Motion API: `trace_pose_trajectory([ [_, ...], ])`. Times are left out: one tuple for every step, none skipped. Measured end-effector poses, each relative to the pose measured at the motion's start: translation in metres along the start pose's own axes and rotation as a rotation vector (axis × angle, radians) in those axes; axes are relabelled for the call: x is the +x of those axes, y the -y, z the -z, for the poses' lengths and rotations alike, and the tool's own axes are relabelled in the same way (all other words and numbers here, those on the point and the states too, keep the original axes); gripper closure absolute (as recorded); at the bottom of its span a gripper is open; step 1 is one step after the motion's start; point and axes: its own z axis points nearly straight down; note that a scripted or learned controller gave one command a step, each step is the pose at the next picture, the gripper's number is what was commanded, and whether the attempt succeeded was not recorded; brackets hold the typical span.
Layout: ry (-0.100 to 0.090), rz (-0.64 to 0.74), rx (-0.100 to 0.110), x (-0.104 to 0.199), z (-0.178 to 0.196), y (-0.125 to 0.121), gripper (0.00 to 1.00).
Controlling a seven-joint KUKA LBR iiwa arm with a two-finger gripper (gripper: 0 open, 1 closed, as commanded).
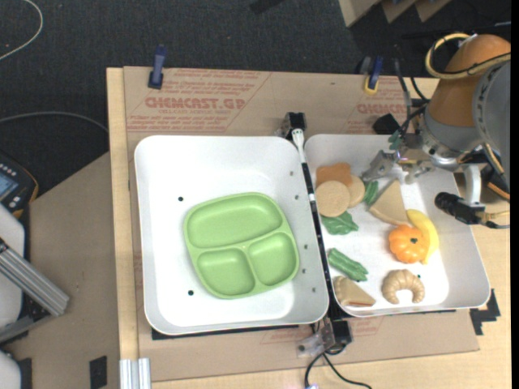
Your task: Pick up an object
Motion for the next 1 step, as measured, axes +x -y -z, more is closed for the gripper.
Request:
trace_pose_trajectory([
  [0.007, -0.008, -0.012, -0.0525, 0.0607, 0.0459, 0.00],
])
